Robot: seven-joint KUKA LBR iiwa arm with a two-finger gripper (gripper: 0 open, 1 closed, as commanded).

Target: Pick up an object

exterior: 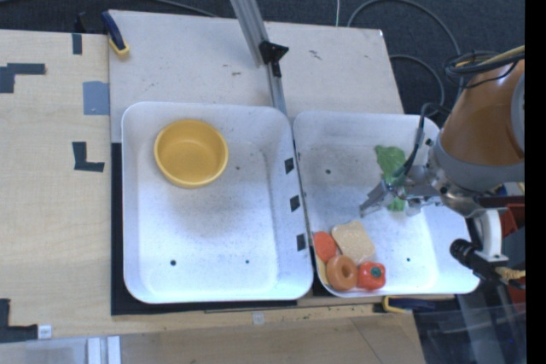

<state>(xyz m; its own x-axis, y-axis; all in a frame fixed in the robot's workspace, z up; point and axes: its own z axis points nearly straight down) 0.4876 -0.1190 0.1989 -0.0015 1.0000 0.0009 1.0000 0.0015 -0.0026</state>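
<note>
From the overhead camera view we record the gripper (pixel 381 199) low in the right bin (pixel 426 268), its fingers apart. A green leafy toy (pixel 391 159) lies just beyond the fingertips, its long axis running from the bin's far side toward the gripper; we see nothing between the fingers. A cluster of toy foods (pixel 350 256) sits at the near wall. The left bin (pixel 205 260) holds a yellow bowl (pixel 191 152).
</note>
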